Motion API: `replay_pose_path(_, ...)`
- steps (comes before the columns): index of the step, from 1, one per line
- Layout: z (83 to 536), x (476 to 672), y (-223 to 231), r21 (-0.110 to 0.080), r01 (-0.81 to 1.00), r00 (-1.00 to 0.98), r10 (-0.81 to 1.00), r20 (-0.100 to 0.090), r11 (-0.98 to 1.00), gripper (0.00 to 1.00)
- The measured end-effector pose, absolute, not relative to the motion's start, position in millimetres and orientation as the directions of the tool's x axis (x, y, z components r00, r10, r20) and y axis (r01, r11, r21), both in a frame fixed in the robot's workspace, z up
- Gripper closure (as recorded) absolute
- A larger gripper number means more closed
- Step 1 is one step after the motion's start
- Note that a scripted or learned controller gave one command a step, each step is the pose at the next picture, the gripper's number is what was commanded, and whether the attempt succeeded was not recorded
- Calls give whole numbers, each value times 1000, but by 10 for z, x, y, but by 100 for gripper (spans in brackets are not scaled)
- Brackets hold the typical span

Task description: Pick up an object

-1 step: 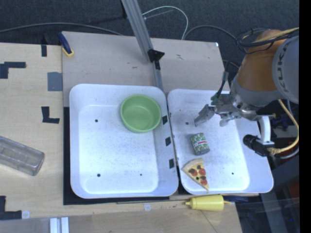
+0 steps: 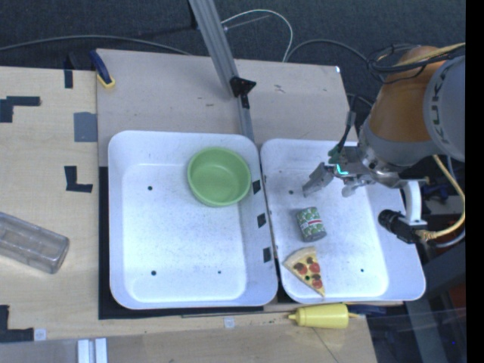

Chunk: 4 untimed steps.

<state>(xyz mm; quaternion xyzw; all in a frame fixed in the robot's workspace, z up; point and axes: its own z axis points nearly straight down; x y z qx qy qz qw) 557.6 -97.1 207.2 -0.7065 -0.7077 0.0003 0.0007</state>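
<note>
My gripper (image 2: 331, 185) hangs over the upper middle of the right bin (image 2: 393, 278). Its two fingers are spread apart, so it is open and nothing sits between them. A small green can (image 2: 310, 224) lies just below and left of the fingertips, apart from them. A toy pizza slice (image 2: 306, 269) rests near that bin's front left corner. A green bowl (image 2: 219, 176) sits at the top of the left bin (image 2: 151, 263).
A yellow mustard bottle (image 2: 321, 316) lies on the bench just outside the right bin's front rim. A clear plastic container (image 2: 30, 242) lies far left on the table. A slanted metal pole (image 2: 219, 44) rises above the divide between the bins.
</note>
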Motion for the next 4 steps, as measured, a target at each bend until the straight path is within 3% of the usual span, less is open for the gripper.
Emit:
replay_pose_path(2,929,5546,-919,-9,1000,-1,1000,0,1,0)
replay_pose_path(3,901,5552,-917,0,1000,-1,1000,-1,1,0)
replay_pose_path(4,1000,5551,-911,-1,1000,-2,1000,1,2,100)
